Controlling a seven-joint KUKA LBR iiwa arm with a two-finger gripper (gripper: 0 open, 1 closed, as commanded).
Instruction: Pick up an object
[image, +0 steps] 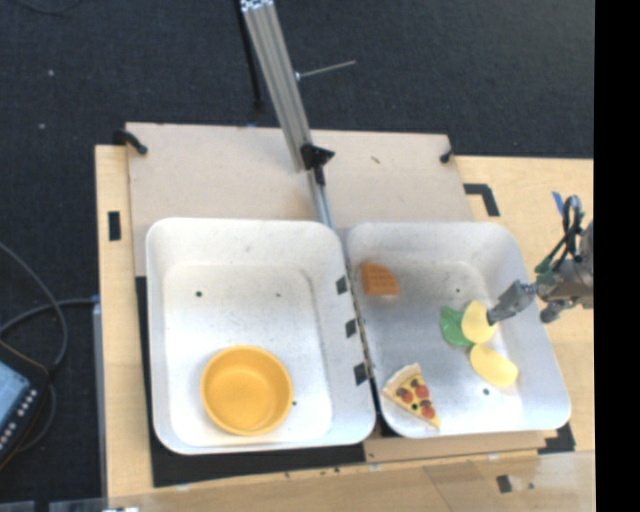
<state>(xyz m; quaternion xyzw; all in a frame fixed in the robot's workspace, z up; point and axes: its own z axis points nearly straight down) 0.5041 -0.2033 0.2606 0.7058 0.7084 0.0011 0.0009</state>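
Note:
My gripper (522, 313) hangs over the right edge of the right bin (420, 240), reaching in from the right. It is open, with nothing between its fingers. Its left fingertip lies close to a pale yellow piece (477, 324) that overlaps a green piece (455, 326). A second yellow piece (495, 368) lies just below them. A pizza slice (411, 393) rests near the bin's front edge, and an orange-brown toast-like piece (378, 280) sits near its left wall.
The left bin (240, 250) holds a yellow bowl (246, 389) at its front. A slanted metal rail (285, 90) runs from the top down to the gap between the bins. The wooden bench (520, 470) surrounds both bins.

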